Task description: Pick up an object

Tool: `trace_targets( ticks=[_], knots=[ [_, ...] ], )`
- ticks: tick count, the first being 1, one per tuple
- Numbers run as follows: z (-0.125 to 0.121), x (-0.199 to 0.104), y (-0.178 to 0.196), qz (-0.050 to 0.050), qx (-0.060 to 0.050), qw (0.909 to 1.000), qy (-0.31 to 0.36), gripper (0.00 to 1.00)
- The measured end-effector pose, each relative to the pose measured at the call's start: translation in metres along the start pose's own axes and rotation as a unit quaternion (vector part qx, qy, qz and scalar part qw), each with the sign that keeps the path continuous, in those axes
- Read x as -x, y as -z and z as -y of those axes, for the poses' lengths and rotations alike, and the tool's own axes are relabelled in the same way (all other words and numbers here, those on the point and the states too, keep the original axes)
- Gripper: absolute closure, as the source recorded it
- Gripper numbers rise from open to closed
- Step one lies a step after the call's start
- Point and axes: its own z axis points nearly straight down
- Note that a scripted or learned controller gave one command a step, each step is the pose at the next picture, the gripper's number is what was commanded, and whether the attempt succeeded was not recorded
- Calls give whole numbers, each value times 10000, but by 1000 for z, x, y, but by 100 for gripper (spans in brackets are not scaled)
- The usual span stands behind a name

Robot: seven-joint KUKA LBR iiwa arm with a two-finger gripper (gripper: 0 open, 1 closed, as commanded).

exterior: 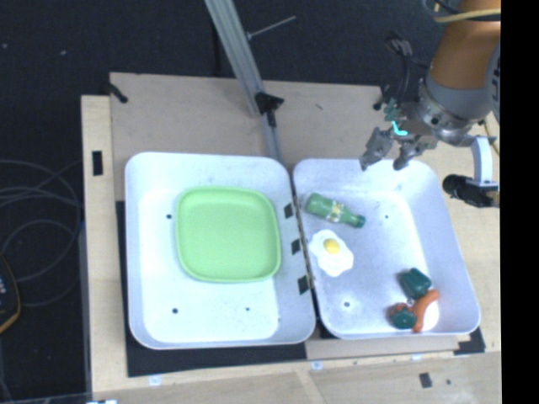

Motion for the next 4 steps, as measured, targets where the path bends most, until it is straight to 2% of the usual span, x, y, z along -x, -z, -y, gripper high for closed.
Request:
trace_targets(
  ticks=[1, 3, 4],
  knots=[
    [0, 0, 0, 0, 0, 10000, 0, 0],
    [1, -8, -86, 5, -19, 10000, -1, 0],
    [11, -11, -137, 2, -24, 10000, -2, 0]
  ],
)
